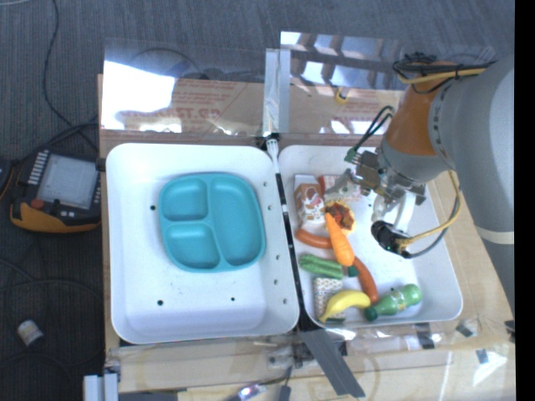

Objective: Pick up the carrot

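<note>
Clearly the carrot [340, 241] lies in the right bin [443, 295], long axis near vertical, leafy end toward the claw [361, 192], whose state I cannot tell.

Under me sit two shallow white plastic bins side by side. My left bin [134, 249] holds a turquoise plastic plate with three compartments [212, 220], lying flat near its middle. My right bin [435, 261] is crowded: a red and white packet [309, 203] at the top, an orange-red sausage [313, 240] just below it, a green pepper-like piece [321, 266] under that, then a yellow banana [344, 302] by the front wall, with a green bottle-shaped toy [397, 300] just beside it. On the dark carpet to the far side lies a handheld control pad with an orange casing and grey screen [57, 192]
</note>
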Available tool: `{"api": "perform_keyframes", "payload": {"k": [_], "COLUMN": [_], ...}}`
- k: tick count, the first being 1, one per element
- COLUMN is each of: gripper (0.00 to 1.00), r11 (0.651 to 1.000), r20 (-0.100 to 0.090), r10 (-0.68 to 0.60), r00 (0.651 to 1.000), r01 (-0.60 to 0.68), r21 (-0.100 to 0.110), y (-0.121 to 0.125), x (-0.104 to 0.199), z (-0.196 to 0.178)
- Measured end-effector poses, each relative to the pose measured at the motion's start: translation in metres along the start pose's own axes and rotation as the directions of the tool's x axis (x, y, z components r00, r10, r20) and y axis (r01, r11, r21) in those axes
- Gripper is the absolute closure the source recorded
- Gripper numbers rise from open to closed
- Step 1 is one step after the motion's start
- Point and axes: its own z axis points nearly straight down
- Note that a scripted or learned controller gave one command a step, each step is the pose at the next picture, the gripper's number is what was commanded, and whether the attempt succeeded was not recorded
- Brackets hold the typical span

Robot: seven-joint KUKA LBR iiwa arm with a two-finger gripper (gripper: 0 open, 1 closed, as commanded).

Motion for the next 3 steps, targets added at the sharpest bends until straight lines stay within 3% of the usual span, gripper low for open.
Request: {"api": "perform_keyframes", "payload": {"k": [1,2,3], "gripper": [0.0,0.0,0.0], "r11": [0.989,0.986,0.987], "r20": [-0.018,-0.008,-0.002], "r10": [0.134,0.164,-0.158], "r00": [0.991,0.986,0.987], "r01": [-0.135,-0.165,0.158], "r21": [-0.053,-0.018,-0.001], "y": [-0.045,-0.093,-0.127], "x": [-0.007,-0.025,-0.01], "z": [0.022,0.036,-0.056]}}
